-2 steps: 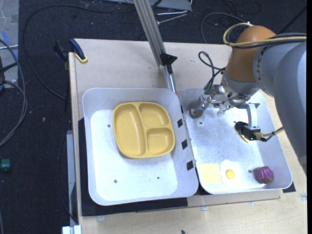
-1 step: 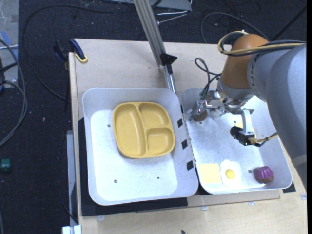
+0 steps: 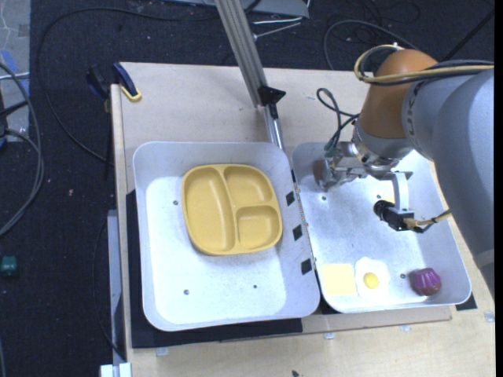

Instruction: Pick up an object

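The right bin (image 3: 440, 210) holds three small items along its near edge: a flat pale-yellow square slice (image 3: 339, 279), a toy fried egg (image 3: 371, 278) and a small purple round piece (image 3: 425, 282). My gripper (image 3: 328, 176) hangs low over the bin's far left corner, well apart from all three. The grey arm with its orange band (image 3: 393, 93) comes in from the right above it. Nothing can be seen in the gripper.
A yellow divided plate (image 3: 232, 208) lies in the left bin (image 3: 157, 289). A slanted metal pole (image 3: 245, 42) crosses the bench behind the bins. A black connector on a yellow cable (image 3: 395, 215) hangs over the right bin's middle.
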Robot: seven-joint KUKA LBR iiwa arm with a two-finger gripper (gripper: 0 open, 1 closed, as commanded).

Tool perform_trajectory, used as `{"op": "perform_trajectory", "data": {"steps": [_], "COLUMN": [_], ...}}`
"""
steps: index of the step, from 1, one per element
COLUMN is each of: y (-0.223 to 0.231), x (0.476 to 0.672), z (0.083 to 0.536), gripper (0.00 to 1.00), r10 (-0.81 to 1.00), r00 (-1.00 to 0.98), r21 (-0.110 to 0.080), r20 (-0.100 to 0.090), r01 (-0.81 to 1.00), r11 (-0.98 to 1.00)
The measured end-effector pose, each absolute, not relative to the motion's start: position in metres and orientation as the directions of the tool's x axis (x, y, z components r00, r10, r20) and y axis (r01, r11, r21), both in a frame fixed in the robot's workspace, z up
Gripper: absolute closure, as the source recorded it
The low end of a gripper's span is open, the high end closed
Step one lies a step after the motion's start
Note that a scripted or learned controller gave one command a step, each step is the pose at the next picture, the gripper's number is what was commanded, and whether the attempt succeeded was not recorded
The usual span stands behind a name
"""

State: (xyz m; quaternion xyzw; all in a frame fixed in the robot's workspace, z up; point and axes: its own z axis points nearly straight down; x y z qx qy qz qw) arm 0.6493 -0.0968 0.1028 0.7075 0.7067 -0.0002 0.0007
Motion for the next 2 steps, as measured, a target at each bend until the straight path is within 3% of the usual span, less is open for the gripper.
{"op": "perform_trajectory", "data": {"steps": [2], "y": [-0.099], "x": [0.658], "z": [0.214], "gripper": [1.0], "r10": [1.0], "r00": [-0.002], "r21": [0.008], "r20": [-0.001], "r01": [1.0], "r11": [0.002]}}
